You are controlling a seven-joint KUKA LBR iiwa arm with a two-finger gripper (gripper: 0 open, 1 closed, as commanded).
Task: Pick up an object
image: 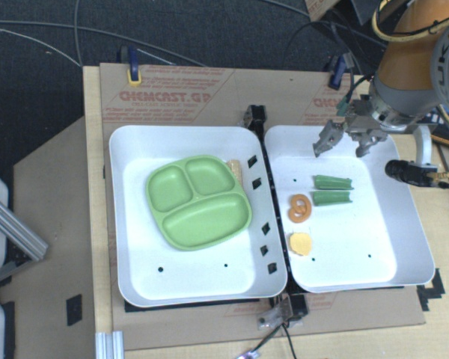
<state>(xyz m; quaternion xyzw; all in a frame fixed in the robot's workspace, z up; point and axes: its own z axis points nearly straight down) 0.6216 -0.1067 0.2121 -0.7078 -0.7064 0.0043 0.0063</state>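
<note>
My gripper (pixel 344 145) hangs over the far part of the right bin (pixel 393 264), its two fingers spread apart and nothing between them. Below it in that bin lie two green bean-like pieces (pixel 332 189), side by side. An orange pretzel-shaped ring (pixel 299 208) lies left of them, and a yellow round slice (pixel 301 243) sits nearer the front. The gripper is above and slightly behind the green pieces, not touching them.
The left bin (pixel 135 275) holds a green divided plate (pixel 200 201) with a small tan piece (pixel 235 171) at its far right edge. A black clip rail (pixel 260 193) runs between the bins. The brown bench board (pixel 172 88) surrounds them.
</note>
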